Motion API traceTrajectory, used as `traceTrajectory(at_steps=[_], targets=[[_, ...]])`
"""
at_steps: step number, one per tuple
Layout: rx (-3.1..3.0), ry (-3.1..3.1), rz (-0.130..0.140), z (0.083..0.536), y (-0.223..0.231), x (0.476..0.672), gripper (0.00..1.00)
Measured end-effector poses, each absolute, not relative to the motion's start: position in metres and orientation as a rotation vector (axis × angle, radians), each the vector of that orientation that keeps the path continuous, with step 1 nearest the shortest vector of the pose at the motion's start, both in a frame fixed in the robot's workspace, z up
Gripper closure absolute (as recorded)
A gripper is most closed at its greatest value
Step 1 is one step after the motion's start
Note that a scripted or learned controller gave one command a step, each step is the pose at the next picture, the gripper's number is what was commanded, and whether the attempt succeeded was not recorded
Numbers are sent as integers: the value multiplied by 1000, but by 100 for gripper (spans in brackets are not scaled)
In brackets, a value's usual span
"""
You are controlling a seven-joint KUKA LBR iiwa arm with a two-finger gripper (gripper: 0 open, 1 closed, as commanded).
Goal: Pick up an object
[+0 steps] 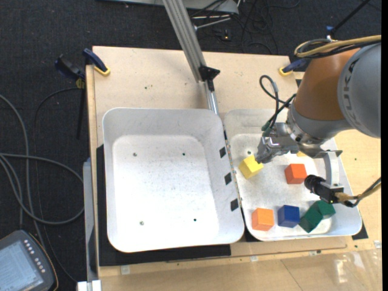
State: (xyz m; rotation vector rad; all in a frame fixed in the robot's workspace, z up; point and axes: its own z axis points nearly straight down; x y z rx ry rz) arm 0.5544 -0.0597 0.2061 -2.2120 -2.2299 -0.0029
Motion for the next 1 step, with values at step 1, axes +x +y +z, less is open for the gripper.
traceTrajectory(at_steps=[1], targets=[[-2212,-2232,-4,221,-7,566,100]])
